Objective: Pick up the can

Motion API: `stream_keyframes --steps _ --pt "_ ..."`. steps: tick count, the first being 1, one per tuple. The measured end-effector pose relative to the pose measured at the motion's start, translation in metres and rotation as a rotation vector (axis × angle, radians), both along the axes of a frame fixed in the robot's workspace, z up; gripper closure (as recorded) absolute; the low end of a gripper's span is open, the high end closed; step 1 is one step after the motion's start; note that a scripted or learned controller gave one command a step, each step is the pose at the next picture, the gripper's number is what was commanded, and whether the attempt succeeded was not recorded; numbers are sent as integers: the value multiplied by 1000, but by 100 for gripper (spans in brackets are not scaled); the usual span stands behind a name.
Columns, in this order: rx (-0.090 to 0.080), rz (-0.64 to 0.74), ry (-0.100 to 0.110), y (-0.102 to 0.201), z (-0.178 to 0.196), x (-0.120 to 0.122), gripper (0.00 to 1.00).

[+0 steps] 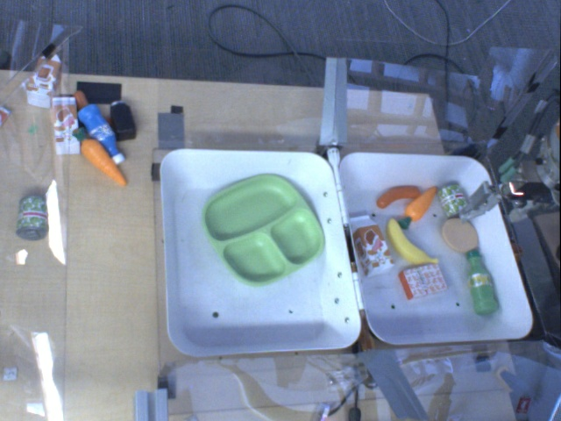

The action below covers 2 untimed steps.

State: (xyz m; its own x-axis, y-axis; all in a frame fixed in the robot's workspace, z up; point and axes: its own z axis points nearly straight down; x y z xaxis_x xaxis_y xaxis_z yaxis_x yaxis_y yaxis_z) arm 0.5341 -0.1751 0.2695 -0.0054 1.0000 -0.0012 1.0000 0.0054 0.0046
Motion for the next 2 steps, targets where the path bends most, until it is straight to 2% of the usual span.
stream_keyframes --steps 1,2 --pt "-1 172 -2 -8 -57 71 0" --pt "-1 99 -5 -28 -182 120 0"
